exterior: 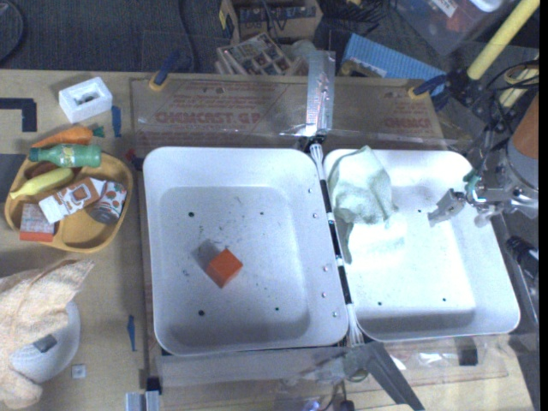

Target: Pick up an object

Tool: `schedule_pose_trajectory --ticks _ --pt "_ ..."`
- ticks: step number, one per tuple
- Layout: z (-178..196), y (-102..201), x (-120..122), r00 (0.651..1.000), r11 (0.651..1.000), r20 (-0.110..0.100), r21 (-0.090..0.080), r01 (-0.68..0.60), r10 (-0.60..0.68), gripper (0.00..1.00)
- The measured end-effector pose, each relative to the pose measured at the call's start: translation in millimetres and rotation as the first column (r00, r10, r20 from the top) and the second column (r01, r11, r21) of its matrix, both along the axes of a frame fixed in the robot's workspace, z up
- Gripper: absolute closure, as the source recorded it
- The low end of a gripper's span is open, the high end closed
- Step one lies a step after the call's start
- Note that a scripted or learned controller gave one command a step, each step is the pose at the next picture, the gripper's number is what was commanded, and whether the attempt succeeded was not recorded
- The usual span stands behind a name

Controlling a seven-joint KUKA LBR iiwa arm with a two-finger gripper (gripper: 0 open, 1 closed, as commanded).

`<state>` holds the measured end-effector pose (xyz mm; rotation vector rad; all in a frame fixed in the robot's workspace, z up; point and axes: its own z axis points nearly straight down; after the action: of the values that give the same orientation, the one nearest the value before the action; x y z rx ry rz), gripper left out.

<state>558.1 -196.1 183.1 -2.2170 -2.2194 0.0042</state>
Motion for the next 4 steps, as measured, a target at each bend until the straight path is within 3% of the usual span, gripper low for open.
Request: schedule_pose_trajectory --ticks 1,2,3,4 --pt "41.1 132.1 33.9 1.000 1.000 0.004 -0.002 0.016 -0.016 0.00" --pt "20.9 84.3 48.1 0.997 0.997 0.005 -0.004 -0.079 0.079 0.00" --pt "-85.9 65.6 64.0 0.992 0.992 0.009 -0.003 -0.125 0.125 0.00" --pt "-78.6 64.2 64.4 0.993 0.993 0.009 -0.003 -0.122 0.122 1.00"
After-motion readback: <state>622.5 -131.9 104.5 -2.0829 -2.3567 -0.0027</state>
